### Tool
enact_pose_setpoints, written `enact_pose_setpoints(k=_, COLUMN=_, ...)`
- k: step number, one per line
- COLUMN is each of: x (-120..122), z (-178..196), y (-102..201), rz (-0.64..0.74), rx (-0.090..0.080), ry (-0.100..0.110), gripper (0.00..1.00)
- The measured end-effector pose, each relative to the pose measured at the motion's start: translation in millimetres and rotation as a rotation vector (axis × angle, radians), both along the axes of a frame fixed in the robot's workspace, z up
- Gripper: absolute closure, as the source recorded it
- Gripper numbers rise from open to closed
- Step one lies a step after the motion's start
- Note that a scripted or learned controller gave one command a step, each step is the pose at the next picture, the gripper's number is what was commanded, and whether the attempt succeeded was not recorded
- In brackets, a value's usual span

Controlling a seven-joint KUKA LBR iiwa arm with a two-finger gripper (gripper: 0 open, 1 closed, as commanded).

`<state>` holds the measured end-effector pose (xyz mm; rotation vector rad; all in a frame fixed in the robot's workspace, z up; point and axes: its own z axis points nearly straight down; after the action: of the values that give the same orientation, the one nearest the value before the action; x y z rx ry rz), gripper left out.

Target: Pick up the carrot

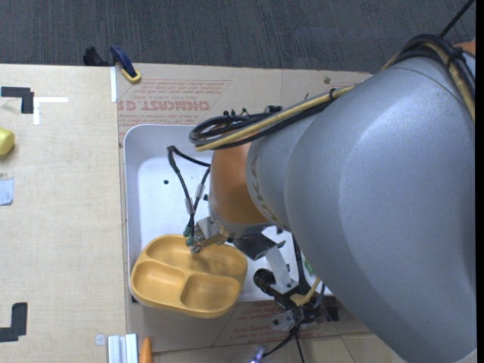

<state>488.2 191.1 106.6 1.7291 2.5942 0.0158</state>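
arm shell: [378, 203] big smooth grey casing on my feed
wrist band: [231, 187] orange
cables: [249, 123] black and yellow, looped

We note dark grey carpet [227, 21] at twelve o'clock. A light wooden bench top [60, 233] spans nine o'clock, evenly lit.

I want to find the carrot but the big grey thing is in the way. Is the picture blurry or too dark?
In the camera view, the grey arm sits very close to the lens, looks soft and hides much of the white bin. Light is even, with no strong glare. The yellow divided tray is sharp, with a little shadow at its lower edge. I cannot tell a carrot for sure.
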Motion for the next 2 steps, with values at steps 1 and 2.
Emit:
enact_pose_setpoints(k=1, x=2.5, z=8.3, y=-4.3, rz=-0.001, rx=-0.007, ry=-0.002, gripper=1.0)
enact_pose_setpoints(k=2, x=-5.6, z=-11.1, y=-34.8, rz=0.212, rx=0.004, ry=0.014, gripper=1.0)
